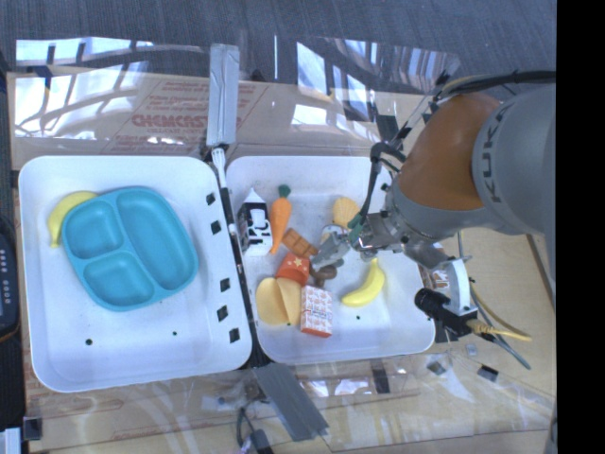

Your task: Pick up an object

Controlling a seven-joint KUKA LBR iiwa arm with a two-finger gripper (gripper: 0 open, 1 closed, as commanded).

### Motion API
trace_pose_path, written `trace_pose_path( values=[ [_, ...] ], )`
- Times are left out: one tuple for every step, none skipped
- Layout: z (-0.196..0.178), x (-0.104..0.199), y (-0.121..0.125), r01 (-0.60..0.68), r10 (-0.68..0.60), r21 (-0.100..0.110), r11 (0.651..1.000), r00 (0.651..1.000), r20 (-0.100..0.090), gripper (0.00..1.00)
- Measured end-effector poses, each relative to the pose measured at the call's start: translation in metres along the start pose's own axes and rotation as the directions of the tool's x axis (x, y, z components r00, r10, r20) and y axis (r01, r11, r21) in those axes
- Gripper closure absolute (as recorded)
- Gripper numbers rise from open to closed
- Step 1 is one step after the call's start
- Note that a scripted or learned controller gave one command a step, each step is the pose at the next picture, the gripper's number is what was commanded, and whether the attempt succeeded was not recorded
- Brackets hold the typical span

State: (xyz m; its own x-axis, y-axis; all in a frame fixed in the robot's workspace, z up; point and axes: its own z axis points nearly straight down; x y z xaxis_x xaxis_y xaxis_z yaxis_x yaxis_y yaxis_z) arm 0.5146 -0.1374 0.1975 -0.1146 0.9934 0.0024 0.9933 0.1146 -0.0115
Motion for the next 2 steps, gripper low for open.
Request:
trace_pose_path(
  values=[
    [0.078,-0.014,0.06,0.063,-0.062,-0.046,0.997,0.998,0.019,0.0],
    [0.084,-0.041,0.091,0.064,-0.063,-0.047,0.997,0.998,0.018,0.0]
  ],
)
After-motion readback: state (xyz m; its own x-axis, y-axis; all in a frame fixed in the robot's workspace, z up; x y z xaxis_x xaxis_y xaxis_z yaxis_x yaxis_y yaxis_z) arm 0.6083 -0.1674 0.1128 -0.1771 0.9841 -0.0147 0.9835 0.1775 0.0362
